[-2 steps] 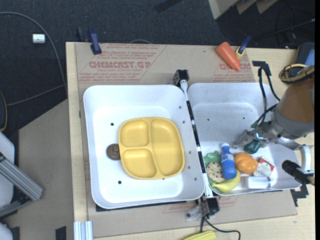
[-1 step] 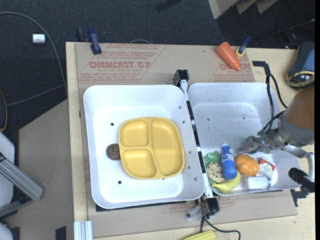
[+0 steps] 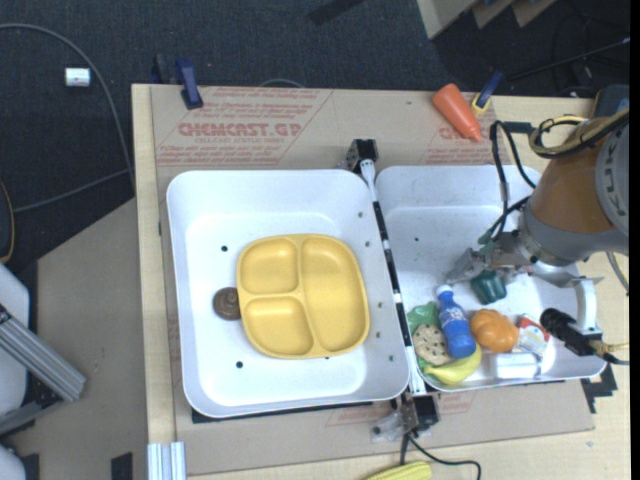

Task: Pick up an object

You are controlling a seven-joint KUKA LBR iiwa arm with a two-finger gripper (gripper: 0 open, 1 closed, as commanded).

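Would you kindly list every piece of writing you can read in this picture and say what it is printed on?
"CHEMCAST GP": red print on the board behind the left bin, as best it reads.
Smaller red lines around it and on the board's right part: too blurred.
Blue bottle label: too small.

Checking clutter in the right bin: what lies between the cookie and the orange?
In the camera view, a blue bottle lies between the cookie and the orange.

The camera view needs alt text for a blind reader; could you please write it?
The arm's tool hovers over a teal object in the right bin, above piled toy food. The left bin holds a yellow divided plate.
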